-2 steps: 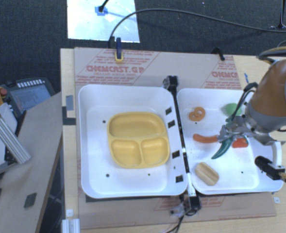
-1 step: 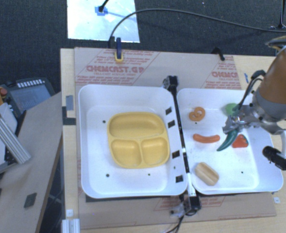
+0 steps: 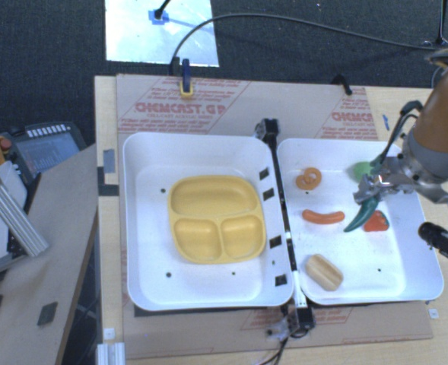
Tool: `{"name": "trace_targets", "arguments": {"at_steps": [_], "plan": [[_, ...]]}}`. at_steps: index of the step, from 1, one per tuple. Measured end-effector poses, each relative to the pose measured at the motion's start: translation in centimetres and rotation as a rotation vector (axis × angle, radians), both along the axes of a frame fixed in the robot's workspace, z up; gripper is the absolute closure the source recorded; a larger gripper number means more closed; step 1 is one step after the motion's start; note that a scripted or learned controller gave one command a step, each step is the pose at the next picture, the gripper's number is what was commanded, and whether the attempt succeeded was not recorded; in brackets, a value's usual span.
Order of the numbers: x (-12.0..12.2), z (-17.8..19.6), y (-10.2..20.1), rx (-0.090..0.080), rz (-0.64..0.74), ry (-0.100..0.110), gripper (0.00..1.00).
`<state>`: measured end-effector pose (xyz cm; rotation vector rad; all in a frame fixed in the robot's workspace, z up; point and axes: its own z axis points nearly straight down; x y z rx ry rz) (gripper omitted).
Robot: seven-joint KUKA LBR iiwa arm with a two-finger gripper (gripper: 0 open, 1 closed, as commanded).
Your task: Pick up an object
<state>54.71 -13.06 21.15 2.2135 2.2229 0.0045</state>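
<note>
My gripper (image 3: 370, 192) hangs over the right bin (image 3: 406, 287), near its right side. A dark green pepper (image 3: 358, 217) slants down and to the left from between the fingers, its upper end pinched there. A small red piece (image 3: 377, 222) lies right beside the pepper's lower half. Just behind the gripper a light green item (image 3: 360, 171) sits partly hidden. An orange ring (image 3: 309, 178), a red-orange sausage (image 3: 323, 217) and a tan bun (image 3: 323, 271) lie further left in the same bin.
The left bin (image 3: 144, 204) holds a yellow divided plate (image 3: 214, 217). A black clamp rail (image 3: 278, 219) runs between the two bins. A grey pendant (image 3: 45, 152) and metal profiles stand at the far left, off the bench.
</note>
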Motion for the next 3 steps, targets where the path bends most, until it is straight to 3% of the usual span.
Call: {"name": "trace_targets", "arguments": {"at_steps": [2, 3], "plan": [[0.2, -0.9, 11.3, 0.003, 0.005, 0.003, 1.0], [0.0, 0.5, 17.4, 0.004, 0.007, 0.002, 1.0]]}}
